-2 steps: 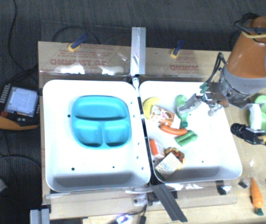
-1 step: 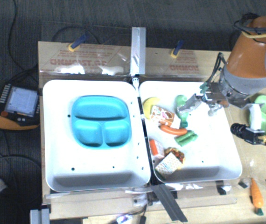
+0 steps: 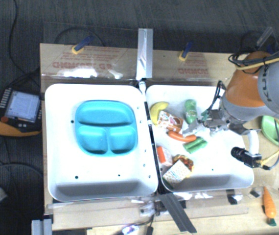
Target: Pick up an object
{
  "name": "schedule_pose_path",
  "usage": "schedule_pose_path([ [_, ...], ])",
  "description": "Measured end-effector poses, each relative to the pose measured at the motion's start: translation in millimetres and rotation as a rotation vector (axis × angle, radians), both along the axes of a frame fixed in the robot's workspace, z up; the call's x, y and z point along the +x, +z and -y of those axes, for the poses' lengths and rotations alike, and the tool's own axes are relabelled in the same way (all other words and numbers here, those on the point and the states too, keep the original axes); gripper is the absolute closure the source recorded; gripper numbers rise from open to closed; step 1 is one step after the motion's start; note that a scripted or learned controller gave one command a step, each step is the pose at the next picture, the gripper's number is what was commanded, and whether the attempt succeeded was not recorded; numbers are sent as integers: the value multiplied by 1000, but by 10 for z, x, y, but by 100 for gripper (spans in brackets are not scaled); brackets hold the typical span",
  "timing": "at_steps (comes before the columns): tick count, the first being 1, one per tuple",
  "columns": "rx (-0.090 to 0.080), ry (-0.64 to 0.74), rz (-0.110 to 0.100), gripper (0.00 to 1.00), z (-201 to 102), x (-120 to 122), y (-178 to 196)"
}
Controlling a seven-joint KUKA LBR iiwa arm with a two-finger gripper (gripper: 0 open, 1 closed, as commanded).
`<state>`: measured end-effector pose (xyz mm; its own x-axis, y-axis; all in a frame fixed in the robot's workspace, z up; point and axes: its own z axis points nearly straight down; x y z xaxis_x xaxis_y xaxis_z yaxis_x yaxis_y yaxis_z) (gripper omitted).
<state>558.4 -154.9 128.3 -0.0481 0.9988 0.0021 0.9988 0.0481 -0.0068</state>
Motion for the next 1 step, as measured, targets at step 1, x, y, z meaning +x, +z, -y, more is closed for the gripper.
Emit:
schedule_pose_path([
  [1,-3,139,11,0,27,23,-398],
])
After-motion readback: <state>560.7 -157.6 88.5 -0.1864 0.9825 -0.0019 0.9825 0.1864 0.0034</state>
